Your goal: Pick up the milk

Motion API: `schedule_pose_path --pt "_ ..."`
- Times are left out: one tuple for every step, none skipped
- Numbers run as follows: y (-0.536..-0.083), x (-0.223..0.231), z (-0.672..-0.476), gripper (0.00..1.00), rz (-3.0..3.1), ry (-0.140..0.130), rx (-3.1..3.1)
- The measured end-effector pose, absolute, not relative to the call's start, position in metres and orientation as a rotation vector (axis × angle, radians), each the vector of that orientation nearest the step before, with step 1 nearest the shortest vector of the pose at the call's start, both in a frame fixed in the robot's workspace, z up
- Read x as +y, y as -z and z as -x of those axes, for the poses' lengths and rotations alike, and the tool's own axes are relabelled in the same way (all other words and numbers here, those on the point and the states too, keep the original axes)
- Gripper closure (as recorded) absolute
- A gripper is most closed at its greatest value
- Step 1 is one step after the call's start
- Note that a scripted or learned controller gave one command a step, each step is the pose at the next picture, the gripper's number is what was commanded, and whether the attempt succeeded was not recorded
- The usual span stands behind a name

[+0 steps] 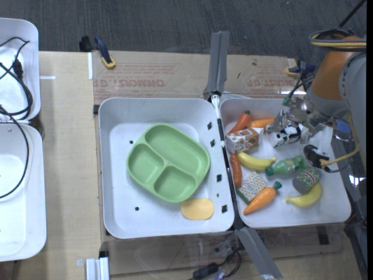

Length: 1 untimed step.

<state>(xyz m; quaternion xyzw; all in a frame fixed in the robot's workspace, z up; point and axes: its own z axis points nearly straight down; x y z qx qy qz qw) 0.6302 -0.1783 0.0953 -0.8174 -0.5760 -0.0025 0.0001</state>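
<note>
Toward the right bin's left side, we noted the milk, tipped over beside a banana. Pincer hovered nearby; its state we couldn't tell. Carton judged light, rigid; grip its flat sides.

Arm reaches in, claw lowered.

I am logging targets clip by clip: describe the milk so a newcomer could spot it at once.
Look in the right bin, near its left wall. The milk is a small carton lying just above a banana and below an orange carrot. It is the boxy thing with a red-and-white printed face among rounded toy foods.
</note>
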Motion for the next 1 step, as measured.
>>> schedule_pose_path --pt "-0.1591 -0.1466 -0.6193 1.00 2.451 -0.003 -1.966"
